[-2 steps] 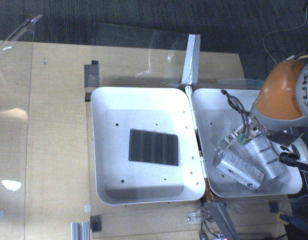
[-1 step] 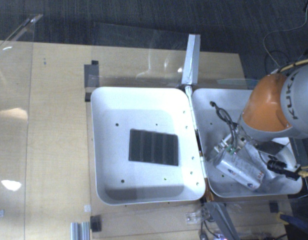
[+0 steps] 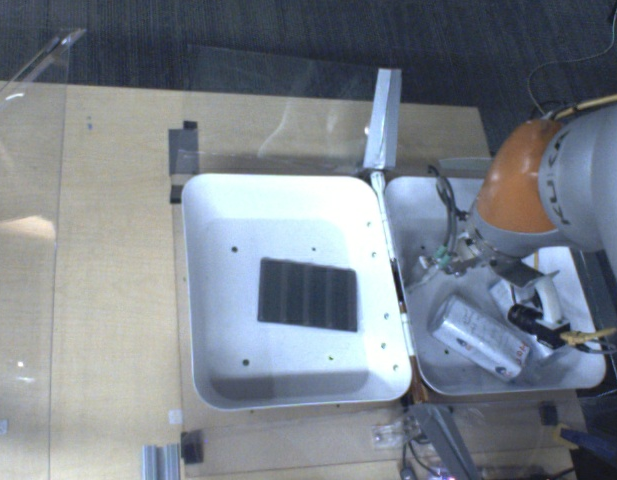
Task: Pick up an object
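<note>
Centrally, ribbed dark rectangular mat point(image 3: 308, 294) flat in smooth white left bin point(image 3: 213, 218).

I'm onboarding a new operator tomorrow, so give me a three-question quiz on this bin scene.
1. True or false: the dark ribbed mat lies in the right bin.
2. Which bin is the arm reaching over? A) left bin B) right bin
3. Fill in: the silver packet lies in the ____ bin.

Key: 1. False, it lies in the left bin. 2. B. 3. right.
</note>
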You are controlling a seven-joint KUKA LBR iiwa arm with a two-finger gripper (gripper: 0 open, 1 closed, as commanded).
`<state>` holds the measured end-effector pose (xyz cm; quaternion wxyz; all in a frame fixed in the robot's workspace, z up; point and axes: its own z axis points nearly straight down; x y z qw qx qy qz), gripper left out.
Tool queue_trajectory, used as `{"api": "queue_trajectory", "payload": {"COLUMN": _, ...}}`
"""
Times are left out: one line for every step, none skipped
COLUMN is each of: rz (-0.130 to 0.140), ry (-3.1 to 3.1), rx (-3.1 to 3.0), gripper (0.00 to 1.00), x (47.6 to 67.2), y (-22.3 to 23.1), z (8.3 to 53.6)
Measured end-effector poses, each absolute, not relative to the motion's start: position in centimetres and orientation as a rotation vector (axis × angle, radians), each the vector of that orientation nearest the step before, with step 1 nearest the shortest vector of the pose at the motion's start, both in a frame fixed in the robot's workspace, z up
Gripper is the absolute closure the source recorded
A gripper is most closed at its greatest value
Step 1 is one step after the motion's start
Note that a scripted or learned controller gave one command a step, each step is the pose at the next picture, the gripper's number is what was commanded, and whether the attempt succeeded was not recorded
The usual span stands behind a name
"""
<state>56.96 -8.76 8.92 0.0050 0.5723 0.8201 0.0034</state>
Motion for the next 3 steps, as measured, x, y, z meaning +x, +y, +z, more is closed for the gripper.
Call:
{"api": "queue_trajectory", "payload": {"rz": 0.014, "ry": 2.634, "rx": 1.691, "gripper": 0.0, "x": 51.2, "y": -10.9, "z": 9.0}}
{"api": "queue_trajectory", "payload": {"rz": 0.024, "ry": 2.628, "rx": 1.683, "gripper": 1.0, "x": 51.6, "y": -10.7, "z": 10.3}}
{"api": "queue_trajectory", "payload": {"rz": 0.024, "ry": 2.629, "rx": 1.683, "gripper": 0.0, "x": 51.6, "y": -10.7, "z": 10.2}}
